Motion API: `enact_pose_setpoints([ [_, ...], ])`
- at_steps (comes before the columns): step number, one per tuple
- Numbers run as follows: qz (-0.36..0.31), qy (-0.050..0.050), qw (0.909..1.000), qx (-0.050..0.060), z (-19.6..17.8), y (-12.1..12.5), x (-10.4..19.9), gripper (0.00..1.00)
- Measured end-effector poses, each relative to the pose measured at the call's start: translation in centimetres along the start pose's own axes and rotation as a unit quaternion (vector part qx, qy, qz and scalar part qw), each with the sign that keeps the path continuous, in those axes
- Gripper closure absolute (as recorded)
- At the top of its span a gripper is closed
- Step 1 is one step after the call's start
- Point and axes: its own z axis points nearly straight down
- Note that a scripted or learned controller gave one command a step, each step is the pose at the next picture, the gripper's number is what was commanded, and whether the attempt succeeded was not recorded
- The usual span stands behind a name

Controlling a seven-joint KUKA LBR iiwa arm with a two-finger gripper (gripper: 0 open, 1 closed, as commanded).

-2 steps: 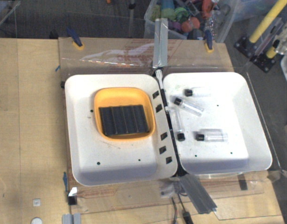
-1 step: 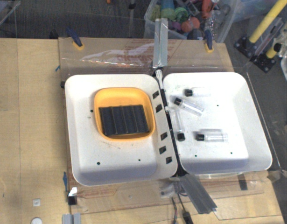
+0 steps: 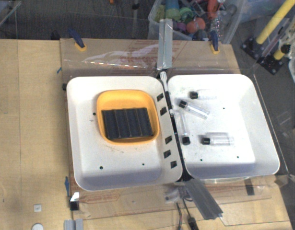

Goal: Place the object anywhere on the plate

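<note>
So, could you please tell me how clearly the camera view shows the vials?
Camera view: even, soft light; the clear vials nearly vanish against the white right bin, only their dark caps reading clearly; the yellow plate and its black ridged insert stand out sharply.

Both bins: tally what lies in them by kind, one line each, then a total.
Clear vials with black caps: 4, in the right bin
Yellow plate: 1, in the left bin
Black ribbed block: 1, lying on the plate
Total: 6
</note>
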Motion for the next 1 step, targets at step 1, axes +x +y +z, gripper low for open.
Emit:
enact_pose_setpoints([
  [1, -0.173, 0.000, 0.9849, 0.000, 0.00, -0.11, -0.46, 1.00],
])
